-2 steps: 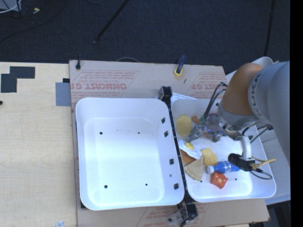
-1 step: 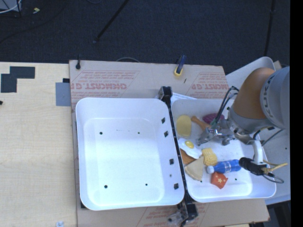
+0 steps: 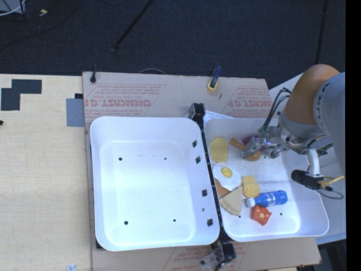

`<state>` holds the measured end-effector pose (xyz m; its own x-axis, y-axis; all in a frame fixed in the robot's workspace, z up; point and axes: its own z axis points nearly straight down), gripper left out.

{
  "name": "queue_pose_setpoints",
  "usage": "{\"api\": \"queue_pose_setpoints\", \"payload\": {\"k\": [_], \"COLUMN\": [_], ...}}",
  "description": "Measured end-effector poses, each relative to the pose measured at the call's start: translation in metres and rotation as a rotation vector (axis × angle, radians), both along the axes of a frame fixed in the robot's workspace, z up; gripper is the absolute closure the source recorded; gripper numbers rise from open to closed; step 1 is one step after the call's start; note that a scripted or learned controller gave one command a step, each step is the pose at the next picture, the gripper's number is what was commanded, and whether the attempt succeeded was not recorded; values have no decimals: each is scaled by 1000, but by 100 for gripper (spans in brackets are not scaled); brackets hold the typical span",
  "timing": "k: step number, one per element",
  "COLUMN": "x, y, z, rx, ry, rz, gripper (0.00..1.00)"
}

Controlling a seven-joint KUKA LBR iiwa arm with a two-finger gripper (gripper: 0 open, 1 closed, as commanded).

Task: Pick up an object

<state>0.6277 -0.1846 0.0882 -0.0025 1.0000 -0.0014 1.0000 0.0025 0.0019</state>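
My gripper [image 3: 257, 146] reaches in from the right and sits low in the upper part of the right bin [image 3: 316, 219]. It is directly over a small brown and red piece [image 3: 252, 155] and seems to touch it. Left of it lies a yellow piece [image 3: 219, 149]. Further toward the front are a toy fried egg [image 3: 226, 174], a yellow waffle-like piece [image 3: 250, 186], a tan bread slice [image 3: 230, 203], a blue bottle [image 3: 269, 199] lying on its side and a red piece [image 3: 260, 214].
The left bin [image 3: 99, 168] stands beside the right one, joined by a black divider [image 3: 206, 174]. Both rest on cardboard [image 3: 146, 97]. A blue and yellow clamp [image 3: 214, 79] sits at the far edge. A black cable end [image 3: 307, 178] hangs off the arm.
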Motion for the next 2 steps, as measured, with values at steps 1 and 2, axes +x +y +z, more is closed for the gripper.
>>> {"api": "queue_pose_setpoints", "payload": {"k": [1, 2], "x": [-33, 14], "y": [42, 95], "z": [-1, 0], "rx": [4, -4], "ry": [7, 0], "rz": [0, 2], "gripper": [0, 0]}}
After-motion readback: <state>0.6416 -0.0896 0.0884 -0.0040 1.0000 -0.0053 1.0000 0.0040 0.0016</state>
